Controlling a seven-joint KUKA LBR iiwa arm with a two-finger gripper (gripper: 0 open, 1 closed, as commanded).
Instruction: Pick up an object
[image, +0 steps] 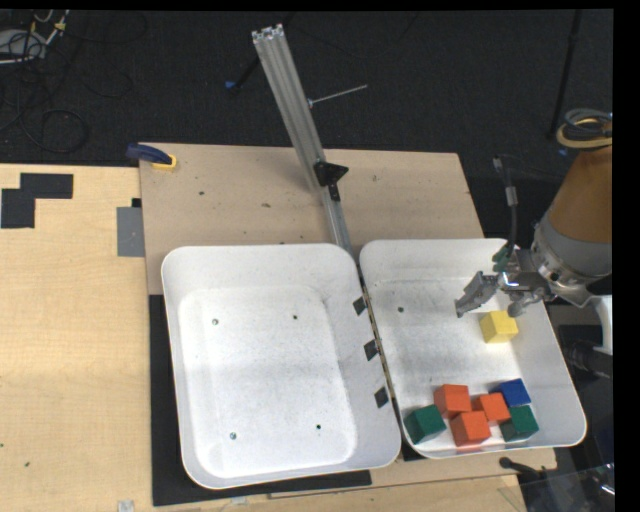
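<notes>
My gripper (495, 303) hangs over the upper right part of the right bin (420, 290), and its jaws look spread open. A yellow cube (498, 326) lies on the bin floor just below and between the fingertips, not clamped. At the bin's front lies a cluster of blocks: three orange ones (453, 398) (493, 406) (470, 428), two green ones (425, 422) (519, 424) and a blue one (514, 391).
The left bin (260, 350) stands beside the right one, with black clips (370, 348) along the shared rim. A slanted aluminium rail (300, 120) rises behind the bins. A blue and yellow clamp (152, 155) sits at the bench's back left corner.
</notes>
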